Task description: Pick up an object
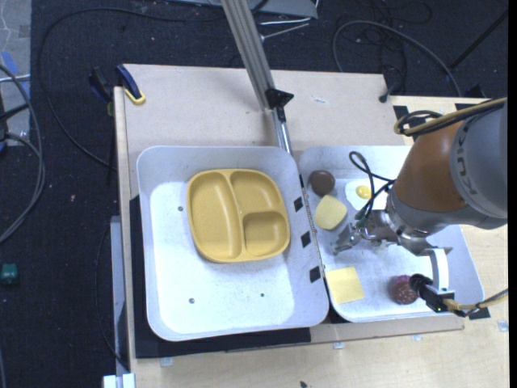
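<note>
My claw [346, 242] hangs low in the right bin [464, 277], near its left wall; can't tell its state. Just beside it: pale round piece [329, 212]. Yellow square [344, 284] near front edge, brown ball [321, 182] back-left, egg [359, 191] behind, dark red lump [401, 290] front-right. Yellow tray [239, 215] in left bin [166, 297].

The tray [239, 215] looks like smooth, faintly glossy yellow plastic. Both bins [234, 297] are matt white. The worktop [194, 103] looks like pale, bare wood. The arm [452, 176] has glossy orange and grey casing.
</note>
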{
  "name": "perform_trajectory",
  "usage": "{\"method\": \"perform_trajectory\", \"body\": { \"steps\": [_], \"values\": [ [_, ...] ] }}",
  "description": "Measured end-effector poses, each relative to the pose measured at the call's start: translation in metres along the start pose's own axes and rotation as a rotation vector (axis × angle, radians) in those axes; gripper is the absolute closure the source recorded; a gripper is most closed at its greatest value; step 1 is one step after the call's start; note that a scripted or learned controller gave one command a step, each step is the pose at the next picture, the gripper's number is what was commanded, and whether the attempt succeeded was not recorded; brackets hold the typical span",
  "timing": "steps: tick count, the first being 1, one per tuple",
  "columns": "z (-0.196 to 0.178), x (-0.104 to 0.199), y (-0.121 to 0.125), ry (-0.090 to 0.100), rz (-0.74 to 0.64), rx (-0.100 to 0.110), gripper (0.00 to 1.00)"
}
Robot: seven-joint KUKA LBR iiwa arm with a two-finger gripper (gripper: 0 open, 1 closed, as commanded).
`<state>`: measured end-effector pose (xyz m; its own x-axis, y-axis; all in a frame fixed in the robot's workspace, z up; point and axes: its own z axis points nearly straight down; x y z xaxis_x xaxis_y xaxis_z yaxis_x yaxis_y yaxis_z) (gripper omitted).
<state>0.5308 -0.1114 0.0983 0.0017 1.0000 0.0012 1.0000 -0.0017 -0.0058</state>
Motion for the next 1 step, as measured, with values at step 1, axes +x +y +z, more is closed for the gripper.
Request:
{"method": "perform_trajectory", "body": {
  "steps": [1],
  "values": [
    [-0.0133, -0.0001, 0.0014, 0.0, 0.001, -0.005, 1.0]
  ]
}}
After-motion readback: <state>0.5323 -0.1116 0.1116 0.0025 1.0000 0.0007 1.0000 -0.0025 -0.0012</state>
